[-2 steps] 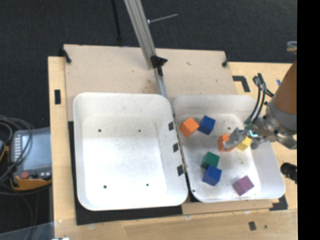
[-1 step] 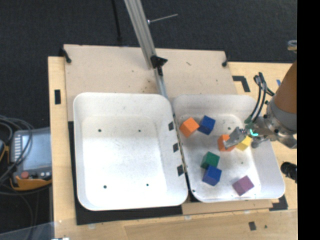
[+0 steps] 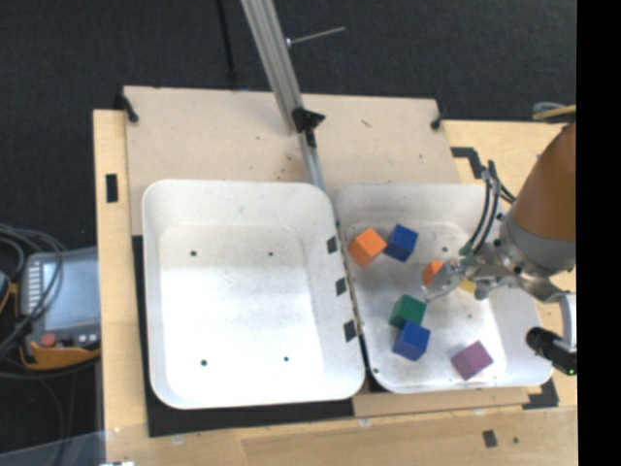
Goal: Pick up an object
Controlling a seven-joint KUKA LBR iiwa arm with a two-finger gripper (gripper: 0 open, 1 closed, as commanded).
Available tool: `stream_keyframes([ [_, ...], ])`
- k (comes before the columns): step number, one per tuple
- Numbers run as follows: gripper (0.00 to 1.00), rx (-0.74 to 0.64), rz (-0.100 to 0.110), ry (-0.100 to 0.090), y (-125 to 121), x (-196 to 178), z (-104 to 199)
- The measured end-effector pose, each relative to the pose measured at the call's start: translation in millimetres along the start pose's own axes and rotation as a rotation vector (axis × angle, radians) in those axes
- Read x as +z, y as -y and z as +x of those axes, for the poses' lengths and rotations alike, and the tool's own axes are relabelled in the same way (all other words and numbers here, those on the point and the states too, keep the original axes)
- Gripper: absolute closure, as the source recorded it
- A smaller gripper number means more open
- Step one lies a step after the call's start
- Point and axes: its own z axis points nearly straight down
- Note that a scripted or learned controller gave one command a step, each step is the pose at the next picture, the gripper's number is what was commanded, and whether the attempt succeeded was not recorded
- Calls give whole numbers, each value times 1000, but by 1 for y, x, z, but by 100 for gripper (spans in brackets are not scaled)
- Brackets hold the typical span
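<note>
The right bin (image 3: 441, 202) holds several blocks: an orange cube (image 3: 367, 246) and a blue cube (image 3: 402, 242) at its upper left, a green cube (image 3: 408, 310) with a second blue cube (image 3: 411, 341) just below it, and a purple cube (image 3: 473, 359) near the front. My gripper (image 3: 445, 282) hangs low over the middle of this bin, reaching in from the right. A small orange block (image 3: 432, 272) sits right at its tip, partly covered by it. A bit of yellow (image 3: 469, 285) shows beside the gripper body.
The left bin (image 3: 155, 260) lies beside the right one, separated by a shared rim with black clips (image 3: 342, 284). A slanted aluminium pole (image 3: 277, 56) rises behind the bins. A pendant and cables (image 3: 53, 304) lie off the bench at far left.
</note>
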Motion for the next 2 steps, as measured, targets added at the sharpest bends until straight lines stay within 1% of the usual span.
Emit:
stream_keyframes([
  [1, 0, 2, -1, -1, -1, 44, 6],
  [2, 0, -4, -22, 2, -8, 69, 5],
])
